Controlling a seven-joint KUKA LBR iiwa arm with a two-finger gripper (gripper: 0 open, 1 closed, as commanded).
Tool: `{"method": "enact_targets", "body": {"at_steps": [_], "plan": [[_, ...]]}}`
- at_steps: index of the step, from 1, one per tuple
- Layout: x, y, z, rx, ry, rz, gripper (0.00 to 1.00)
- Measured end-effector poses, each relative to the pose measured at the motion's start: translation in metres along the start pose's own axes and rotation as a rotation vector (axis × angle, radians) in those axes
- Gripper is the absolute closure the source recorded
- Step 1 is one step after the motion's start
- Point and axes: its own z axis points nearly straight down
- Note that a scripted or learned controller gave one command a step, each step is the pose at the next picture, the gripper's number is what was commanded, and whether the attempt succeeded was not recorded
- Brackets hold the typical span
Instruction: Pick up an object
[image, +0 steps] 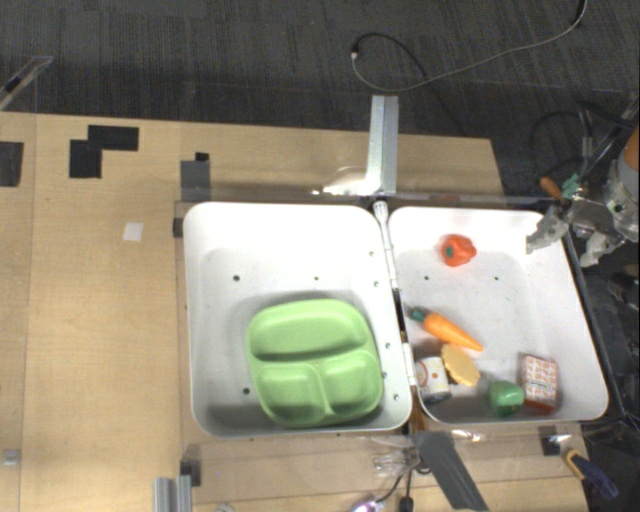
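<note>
Claw (545, 232) hangs over the right bin's (500, 300) far corner; we cannot tell its state. We see a small box (538, 381), its writing too tiny.

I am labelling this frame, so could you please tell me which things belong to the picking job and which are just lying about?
Job:
gripper
red pepper
carrot
yellow slice
small can
green vegetable
red box
right bin

Lying about:
green divided tray
left bin
black cable
</note>
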Motion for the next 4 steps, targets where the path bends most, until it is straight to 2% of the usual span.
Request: {"method": "enact_targets", "body": {"at_steps": [1, 2, 3, 4], "plan": [[0.045, -0.073, 0.066, 0.005, 0.001, 0.004, 0.00], [0.084, -0.097, 0.143, -0.010, 0.003, -0.014, 0.00], [0.077, -0.129, 0.078, 0.001, 0.002, -0.280, 0.00], [0.078, -0.127, 0.068, -0.004, 0.002, -0.281, 1.00]]}}
